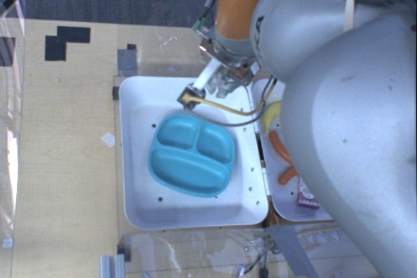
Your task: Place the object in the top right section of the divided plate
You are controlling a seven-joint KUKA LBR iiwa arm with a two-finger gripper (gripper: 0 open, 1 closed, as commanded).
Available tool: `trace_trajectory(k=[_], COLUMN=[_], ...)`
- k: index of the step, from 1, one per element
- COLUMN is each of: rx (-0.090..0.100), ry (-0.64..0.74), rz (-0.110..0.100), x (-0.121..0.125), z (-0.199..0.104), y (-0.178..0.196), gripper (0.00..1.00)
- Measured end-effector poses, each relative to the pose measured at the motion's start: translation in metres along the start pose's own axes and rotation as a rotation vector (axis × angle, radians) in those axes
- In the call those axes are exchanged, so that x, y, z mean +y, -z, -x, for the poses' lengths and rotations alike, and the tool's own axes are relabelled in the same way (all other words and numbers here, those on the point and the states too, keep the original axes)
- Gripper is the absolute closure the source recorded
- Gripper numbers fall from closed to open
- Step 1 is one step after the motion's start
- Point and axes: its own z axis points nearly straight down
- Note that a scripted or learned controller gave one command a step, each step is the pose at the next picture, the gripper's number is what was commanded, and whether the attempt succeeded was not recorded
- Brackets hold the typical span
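Observation:
A blue divided plate (191, 154) lies in the left white bin (138, 166), turned slightly clockwise, with two small sections on its far side and one large section nearer me. All of its sections look bare. My gripper (221, 83) hangs over the far edge of the left bin, just beyond the plate's top right section. I see no object between its ends from this angle. A cable with a yellow and black plug (190, 99) trails from the wrist to just above the plate's far rim.
The right bin (279, 208) is largely covered by the arm. In it I see a yellow object (270, 115), two orange carrot-like pieces (280, 146) (287, 174) and a small purple box (306, 196). A wooden bench surrounds both bins.

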Motion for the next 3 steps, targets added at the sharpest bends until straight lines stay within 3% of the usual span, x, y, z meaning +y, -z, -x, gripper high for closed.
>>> trace_trajectory(k=[1,2,3], rx=[-0.003,0.002,0.000], ry=[-0.168,-0.139,0.015], rz=[-0.001,0.000,0.001], x=[-0.002,-0.067,-0.056], z=[-0.002,-0.045,-0.065], y=[-0.093,-0.001,-0.006], gripper=[1.00,1.00,1.00])
